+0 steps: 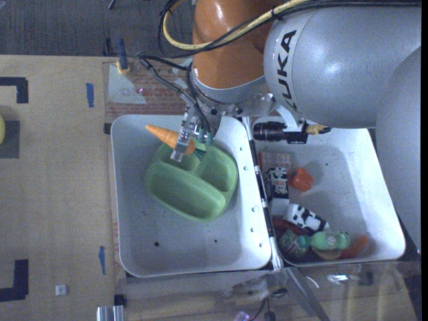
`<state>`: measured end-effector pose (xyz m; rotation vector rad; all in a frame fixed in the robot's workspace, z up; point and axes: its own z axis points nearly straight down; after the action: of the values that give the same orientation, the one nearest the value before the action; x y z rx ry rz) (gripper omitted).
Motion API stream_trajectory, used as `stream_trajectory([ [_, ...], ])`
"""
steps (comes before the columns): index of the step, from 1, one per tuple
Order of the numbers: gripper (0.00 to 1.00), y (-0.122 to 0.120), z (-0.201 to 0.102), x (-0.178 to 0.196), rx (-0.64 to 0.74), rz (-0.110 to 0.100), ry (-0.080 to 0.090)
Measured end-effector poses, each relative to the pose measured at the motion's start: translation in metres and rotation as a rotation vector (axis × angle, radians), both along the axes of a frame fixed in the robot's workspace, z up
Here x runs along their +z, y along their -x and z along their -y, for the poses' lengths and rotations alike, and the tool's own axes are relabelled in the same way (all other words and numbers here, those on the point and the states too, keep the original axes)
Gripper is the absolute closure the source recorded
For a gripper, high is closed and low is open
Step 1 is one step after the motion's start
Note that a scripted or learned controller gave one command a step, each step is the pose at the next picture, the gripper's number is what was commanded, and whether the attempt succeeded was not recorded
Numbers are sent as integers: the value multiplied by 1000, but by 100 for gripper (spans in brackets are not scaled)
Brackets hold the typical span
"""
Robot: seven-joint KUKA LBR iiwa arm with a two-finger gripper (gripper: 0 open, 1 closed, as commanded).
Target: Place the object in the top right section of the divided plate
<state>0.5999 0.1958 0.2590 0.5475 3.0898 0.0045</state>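
A green divided plate (192,191) lies in the left white bin (194,249), tilted, with one long section and two smaller ones. An orange toy carrot (162,134) hangs over the plate's upper left rim, its tip pointing left. My gripper (186,143) comes down from the grey and orange arm (234,39) and is shut on the carrot's thick end, which sits between the two fingers. The carrot's thick end is partly hidden by the fingers.
The right bin (374,179) holds several toys: an orange-red piece (302,179), a black-and-white patterned item (306,217) and a green one (329,241). The divider between the bins (259,192) runs just right of the plate. The big arm body covers the upper right.
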Motion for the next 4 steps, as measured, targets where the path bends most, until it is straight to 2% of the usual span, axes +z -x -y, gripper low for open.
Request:
stream_trajectory([
  [1,100,14,11,52,-150,-1,1],
  [2,100,-12,-11,14,-260,-1,0],
  [3,100,24,40,-27,-294,-6,2],
  [4,100,39,-2,-25,-240,-6,2],
])
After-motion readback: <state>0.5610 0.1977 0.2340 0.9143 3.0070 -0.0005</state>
